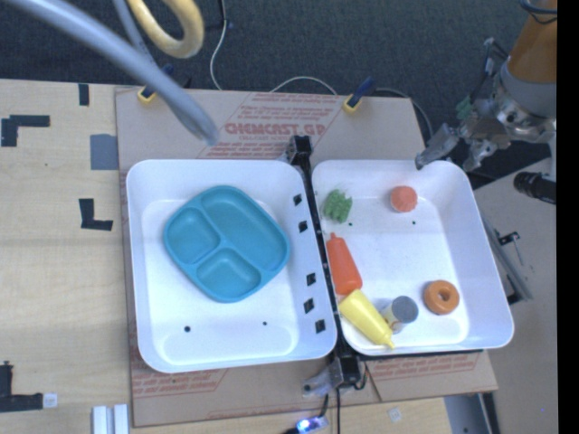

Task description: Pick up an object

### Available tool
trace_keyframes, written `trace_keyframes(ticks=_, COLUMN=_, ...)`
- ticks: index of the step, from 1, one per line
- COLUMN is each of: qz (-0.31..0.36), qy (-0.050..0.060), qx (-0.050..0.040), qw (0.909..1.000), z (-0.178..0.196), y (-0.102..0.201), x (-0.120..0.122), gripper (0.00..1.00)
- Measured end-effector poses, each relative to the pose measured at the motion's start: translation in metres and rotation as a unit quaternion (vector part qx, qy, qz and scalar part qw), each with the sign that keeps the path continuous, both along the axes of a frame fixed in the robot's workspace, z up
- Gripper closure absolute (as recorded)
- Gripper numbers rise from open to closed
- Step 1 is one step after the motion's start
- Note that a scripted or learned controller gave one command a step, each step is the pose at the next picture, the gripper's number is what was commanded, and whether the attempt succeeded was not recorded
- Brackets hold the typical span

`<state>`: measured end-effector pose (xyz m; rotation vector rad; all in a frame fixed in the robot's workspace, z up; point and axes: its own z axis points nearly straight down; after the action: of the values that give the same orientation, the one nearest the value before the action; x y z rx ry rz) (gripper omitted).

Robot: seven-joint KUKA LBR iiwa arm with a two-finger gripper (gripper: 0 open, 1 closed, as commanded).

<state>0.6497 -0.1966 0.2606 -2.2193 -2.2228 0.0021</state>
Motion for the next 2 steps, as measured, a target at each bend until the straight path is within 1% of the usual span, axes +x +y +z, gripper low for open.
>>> trace_keyframes(ticks=1, qz=0.0, qy=0.002, qx=0.0001, qw=1.0, z=-0.045, y=-0.002, x=-0.004, gripper=0.0)
trace_keyframes(ticks=2, qz=0.0, qy=0.002, qx=0.0003, qw=1.0, z=-0.098, y=0.006, x=0.003, gripper=0.0)
